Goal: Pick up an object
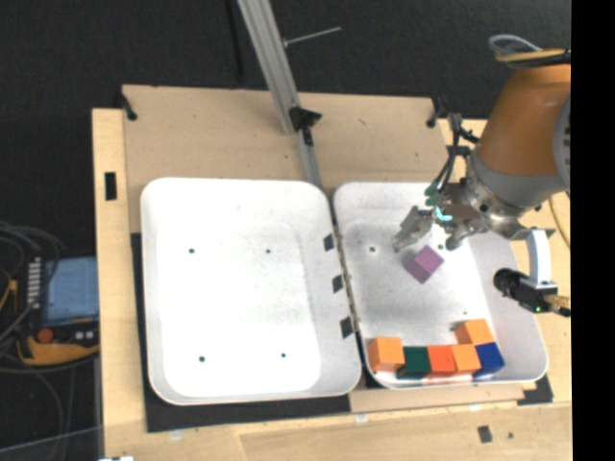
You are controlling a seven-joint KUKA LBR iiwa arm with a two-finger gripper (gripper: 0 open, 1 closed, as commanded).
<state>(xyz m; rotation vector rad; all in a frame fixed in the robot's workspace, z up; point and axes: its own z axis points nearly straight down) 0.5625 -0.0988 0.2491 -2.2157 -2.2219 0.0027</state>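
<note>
Both bins, the left bin (240, 291) and the right bin (384, 277), look like smooth white plastic, faintly speckled; the bench (221, 133) is matt pale wood; the slanting rail (269, 46) at upper centre looks like dull brushed metal

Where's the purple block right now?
The purple block is in the right bin, near its middle, just below the gripper and well above the row of coloured blocks along the near edge.
</note>
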